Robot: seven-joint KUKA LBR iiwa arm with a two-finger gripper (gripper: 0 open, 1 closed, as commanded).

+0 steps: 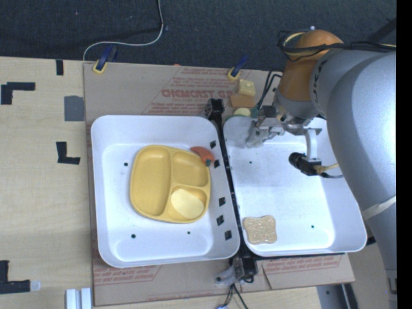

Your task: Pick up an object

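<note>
The yellow divided plate (168, 183) fills the left bin (106, 172) — well left of our gripper (257, 132). Nearer, the beige sponge (260, 229) lies at the right bin's (335, 217) front, the small pale object (241, 112) just beside us — grip state: cannot tell.

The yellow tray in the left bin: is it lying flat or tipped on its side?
Flat. The yellow tray rests open side up on the left bin floor, its compartments facing the camera.
</note>
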